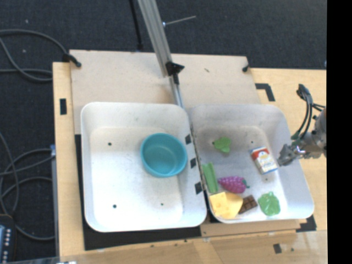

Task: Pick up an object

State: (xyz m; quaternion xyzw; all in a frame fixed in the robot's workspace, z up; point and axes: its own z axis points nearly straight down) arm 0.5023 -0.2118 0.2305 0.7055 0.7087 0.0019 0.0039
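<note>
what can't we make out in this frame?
- End effector: in the camera view it sits at the right bin's right rim; most of the arm is cut off by the frame edge, and the tip is too small and blurred to read its state.
- Small carton: label print too small to read.
- Brown piece: partly tucked under the yellow cheese wedge; identity unclear.
- Teal bowl in the left bin: underside hidden.

A small red and white carton (264,160) is seen lying tilted in the right bin (286,126), near its right wall.
</note>
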